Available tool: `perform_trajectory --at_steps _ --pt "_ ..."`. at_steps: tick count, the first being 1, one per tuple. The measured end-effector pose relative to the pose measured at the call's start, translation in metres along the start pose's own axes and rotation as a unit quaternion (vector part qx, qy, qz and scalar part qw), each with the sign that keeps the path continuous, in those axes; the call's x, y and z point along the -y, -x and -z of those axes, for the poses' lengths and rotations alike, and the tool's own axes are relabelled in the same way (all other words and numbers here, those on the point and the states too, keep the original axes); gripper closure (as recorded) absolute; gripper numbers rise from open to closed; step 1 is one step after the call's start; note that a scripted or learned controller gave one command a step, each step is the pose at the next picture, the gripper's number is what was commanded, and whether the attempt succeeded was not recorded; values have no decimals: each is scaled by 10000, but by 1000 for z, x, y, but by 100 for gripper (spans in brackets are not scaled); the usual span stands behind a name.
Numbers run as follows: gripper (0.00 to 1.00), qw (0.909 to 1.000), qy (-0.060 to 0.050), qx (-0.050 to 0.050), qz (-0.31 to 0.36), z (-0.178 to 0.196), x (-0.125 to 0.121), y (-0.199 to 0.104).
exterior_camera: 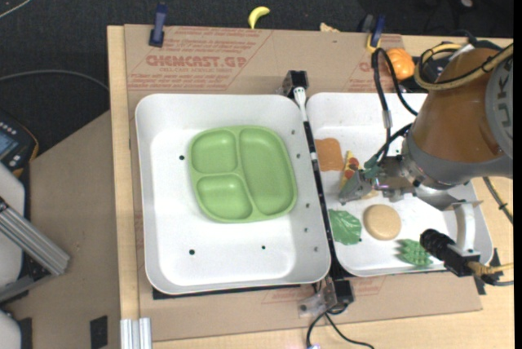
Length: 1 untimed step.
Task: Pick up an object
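Observation:
The right bin (pixel 359 107) holds several small things: a brown toast-like square (pixel 328 153), a red and yellow piece (pixel 351 166), a dark green leaf (pixel 344 227), a round tan bun (pixel 382 222) and a frilly green piece (pixel 413 253). My gripper (pixel 359 186) reaches in from the right and hangs low over the bin's middle. It is just right of the red and yellow piece and above the bun. The arm's orange band (pixel 457 123) hides the bin's right part. I see nothing clearly between the fingers.
The left bin (pixel 163 241) carries a light green divided plate (pixel 242 173). A black clip (pixel 295 82) sits at the top of the ridge between the bins. An orange ball (pixel 400 62) rests on the bench behind the right bin, and a small yellow banana (pixel 258 15) lies beyond the board.

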State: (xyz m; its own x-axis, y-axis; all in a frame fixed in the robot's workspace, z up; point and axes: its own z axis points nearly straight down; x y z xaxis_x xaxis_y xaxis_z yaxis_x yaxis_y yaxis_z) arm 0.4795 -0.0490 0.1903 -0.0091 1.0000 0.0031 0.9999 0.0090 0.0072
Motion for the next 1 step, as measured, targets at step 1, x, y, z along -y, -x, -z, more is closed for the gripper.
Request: perform_trajectory --at_steps 1 --pt "100 10000 -21 20 -46 5 0 6"
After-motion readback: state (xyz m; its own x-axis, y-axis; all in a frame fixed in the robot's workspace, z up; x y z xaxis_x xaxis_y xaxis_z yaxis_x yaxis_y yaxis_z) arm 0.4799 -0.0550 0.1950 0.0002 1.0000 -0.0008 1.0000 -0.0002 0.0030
